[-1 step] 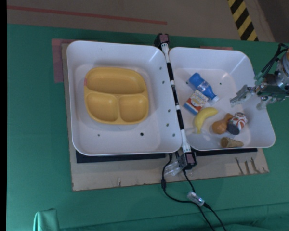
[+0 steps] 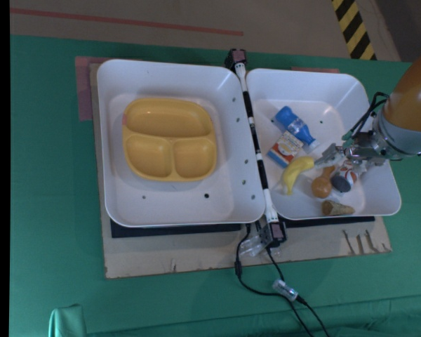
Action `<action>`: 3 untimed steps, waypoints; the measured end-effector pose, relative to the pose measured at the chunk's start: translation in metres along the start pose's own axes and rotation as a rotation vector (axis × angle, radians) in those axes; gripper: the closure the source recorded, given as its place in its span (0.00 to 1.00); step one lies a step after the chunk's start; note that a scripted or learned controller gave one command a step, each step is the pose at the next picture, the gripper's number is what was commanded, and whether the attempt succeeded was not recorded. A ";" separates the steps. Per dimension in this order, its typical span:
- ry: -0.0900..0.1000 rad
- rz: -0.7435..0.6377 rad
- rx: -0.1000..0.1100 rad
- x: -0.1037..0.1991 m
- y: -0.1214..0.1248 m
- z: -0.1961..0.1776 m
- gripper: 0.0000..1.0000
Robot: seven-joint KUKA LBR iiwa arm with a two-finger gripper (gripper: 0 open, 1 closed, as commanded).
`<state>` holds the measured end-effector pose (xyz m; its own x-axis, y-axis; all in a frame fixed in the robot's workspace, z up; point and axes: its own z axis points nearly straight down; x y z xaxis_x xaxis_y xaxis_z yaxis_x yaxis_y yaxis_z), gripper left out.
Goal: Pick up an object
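Lying near the pincer (image 2: 345, 161), whose state could not be told, the banana (image 2: 297, 173) looked light, smooth, likely stiff plastic, best gripped across its curved middle.

Green cloth-covered surface (image 2: 49, 188) is seen from above. A flat brown cardboard sheet (image 2: 161, 258) is laid on it, with a dark mat edge (image 2: 175, 228) showing beneath two shallow white plastic bins, left (image 2: 112, 209) and right (image 2: 382, 202), set side by side, touching. Black cable with a small connector (image 2: 285, 291) is trailed across the cloth in front.
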<state>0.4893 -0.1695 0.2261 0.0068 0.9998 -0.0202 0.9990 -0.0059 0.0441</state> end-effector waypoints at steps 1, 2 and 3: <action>-0.007 0.008 -0.014 -0.003 0.003 -0.014 1.00; 0.010 0.003 0.025 0.001 0.004 0.025 1.00; 0.012 0.001 0.014 0.066 0.018 0.036 1.00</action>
<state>0.5090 -0.1042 0.1896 0.0076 0.9999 -0.0078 0.9995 -0.0074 0.0298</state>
